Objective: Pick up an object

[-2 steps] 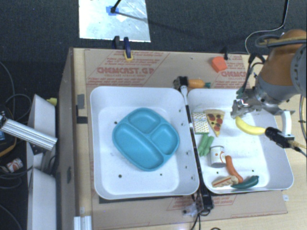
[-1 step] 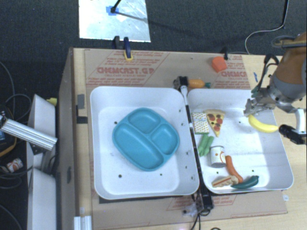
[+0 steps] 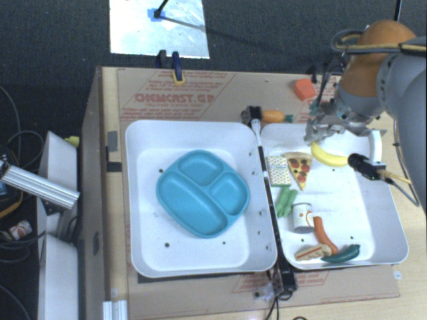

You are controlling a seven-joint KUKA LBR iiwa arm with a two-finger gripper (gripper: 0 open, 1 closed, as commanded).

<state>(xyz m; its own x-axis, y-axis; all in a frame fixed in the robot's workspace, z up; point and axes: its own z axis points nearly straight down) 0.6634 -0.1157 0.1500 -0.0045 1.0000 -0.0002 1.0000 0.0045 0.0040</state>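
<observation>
The robot's 1 thick arm (image 3: 403, 79) has a smooth, rounded light-grey shell that looks like painted metal or plastic. Above the wrist sits a glossy orange band (image 3: 373, 55), bulging like a dome and catching a pale highlight on top. A thin black cable (image 3: 347, 39) loops beside the band and trails downward along the wrist. Below it, the grey metal two-finger gripper (image 3: 322, 129) is a compact, darker block with small parts too blurred to make out.
</observation>
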